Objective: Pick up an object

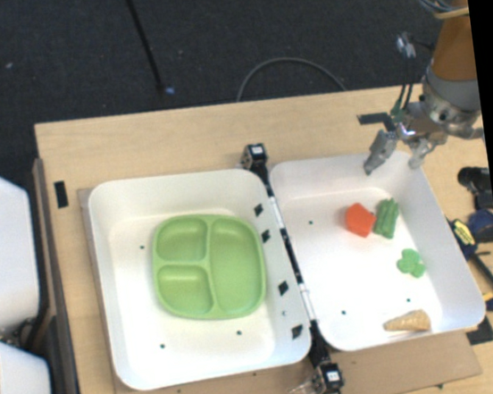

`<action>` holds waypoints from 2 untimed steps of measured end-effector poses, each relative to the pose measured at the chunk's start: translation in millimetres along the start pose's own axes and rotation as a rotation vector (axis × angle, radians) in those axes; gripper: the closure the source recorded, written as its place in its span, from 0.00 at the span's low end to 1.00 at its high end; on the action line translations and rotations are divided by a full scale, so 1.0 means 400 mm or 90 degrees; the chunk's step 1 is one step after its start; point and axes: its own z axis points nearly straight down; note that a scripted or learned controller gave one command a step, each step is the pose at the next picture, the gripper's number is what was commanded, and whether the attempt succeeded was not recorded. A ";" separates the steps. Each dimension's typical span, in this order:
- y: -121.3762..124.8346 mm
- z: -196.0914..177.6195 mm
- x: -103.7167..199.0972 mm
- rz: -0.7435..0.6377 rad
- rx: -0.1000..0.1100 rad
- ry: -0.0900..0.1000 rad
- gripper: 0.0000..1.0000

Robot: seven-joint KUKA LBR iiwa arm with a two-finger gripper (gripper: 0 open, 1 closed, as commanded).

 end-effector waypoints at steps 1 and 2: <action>0.007 -0.025 0.002 -0.003 -0.009 -0.002 0.00; 0.024 0.086 0.005 -0.005 -0.007 -0.002 0.00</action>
